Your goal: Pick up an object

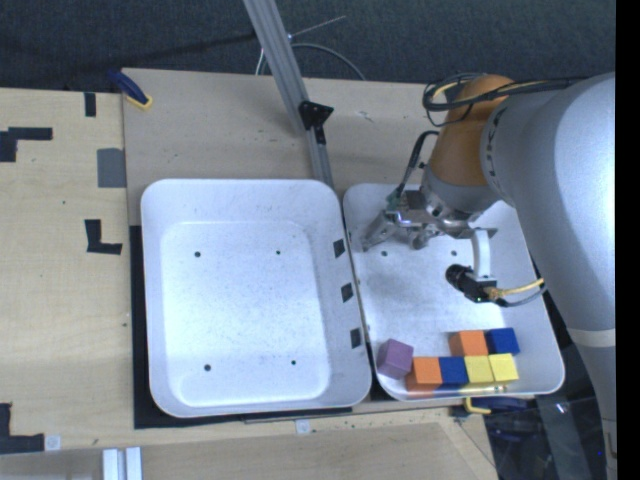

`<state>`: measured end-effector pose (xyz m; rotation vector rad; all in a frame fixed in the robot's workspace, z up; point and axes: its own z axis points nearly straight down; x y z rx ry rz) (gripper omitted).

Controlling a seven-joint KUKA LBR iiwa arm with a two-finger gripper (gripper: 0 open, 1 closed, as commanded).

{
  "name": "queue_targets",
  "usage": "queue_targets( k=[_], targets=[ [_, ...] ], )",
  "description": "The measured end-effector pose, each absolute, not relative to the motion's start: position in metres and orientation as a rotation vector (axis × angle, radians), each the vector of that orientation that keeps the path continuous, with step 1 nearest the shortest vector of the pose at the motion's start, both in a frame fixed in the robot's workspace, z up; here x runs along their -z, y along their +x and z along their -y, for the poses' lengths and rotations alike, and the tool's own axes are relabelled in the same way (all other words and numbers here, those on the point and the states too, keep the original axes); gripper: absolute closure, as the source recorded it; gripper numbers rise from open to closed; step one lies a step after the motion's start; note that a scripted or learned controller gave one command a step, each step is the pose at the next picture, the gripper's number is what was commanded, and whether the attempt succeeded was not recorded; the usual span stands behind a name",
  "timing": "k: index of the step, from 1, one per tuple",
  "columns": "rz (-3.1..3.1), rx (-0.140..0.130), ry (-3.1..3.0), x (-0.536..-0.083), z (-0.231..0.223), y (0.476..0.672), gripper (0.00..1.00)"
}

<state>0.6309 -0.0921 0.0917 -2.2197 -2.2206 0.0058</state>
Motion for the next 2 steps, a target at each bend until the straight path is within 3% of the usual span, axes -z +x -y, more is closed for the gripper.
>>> queue_targets(
  k=[1,2],
  targets=[
    [2.228,0.007,-2.220,-0.197,0.059,0.607,0.00],
    [2.227,0.002,-2.215,-0.192,0.021,0.632,0.00]
  ],
)
